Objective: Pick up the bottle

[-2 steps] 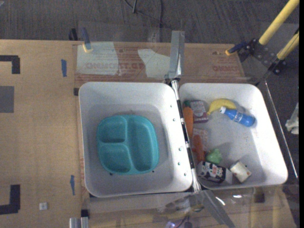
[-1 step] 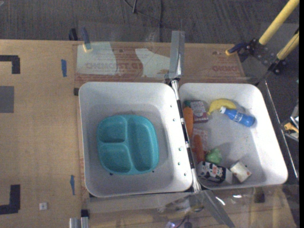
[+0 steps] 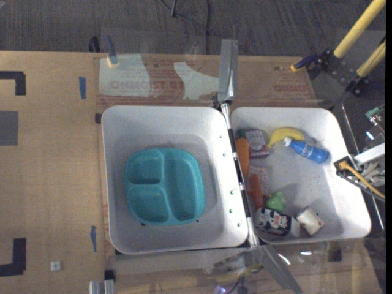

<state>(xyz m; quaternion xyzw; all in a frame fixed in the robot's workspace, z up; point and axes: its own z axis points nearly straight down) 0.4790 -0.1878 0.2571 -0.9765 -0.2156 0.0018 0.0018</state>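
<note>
The left bin (image 3: 116,164) holds a teal divided plate (image 3: 164,185) with open floor all around it. The right bin (image 3: 352,182) keeps its things mostly along the left wall and near edge: a carrot (image 3: 243,155), a banana (image 3: 286,134), a black and white carton (image 3: 273,221), a small white cup (image 3: 310,221) and a green piece (image 3: 277,201). The blue bottle (image 3: 307,150) lies on its side toward the far side, white cap touching the banana, with bare floor to its right and nearer. The gripper (image 3: 361,171) sits at the bin's right rim; whether it is clenched cannot be told. No label is readable.
</note>
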